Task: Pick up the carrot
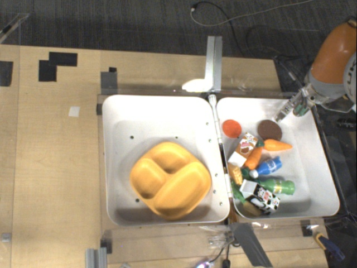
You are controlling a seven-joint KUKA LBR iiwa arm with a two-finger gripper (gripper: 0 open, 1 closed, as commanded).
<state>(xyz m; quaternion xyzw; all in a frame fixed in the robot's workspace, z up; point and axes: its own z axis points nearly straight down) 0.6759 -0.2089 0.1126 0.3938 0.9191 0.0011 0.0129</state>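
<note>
Carrot [277,145] lies in right bin [323,166], just beside brown disc [270,129]. Gripper [284,113] hovers at far edge, finger state can't tell. No label legible.

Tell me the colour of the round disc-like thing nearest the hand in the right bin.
Dark brown. The disc shows in the camera view, just above the carrot.

Surface [50,166] looks like pale matt wood. White bins [167,108] smooth plastic, slight sheen. Yellow tray [170,178] glossy plastic; carrot [277,145] smooth plastic.
</note>
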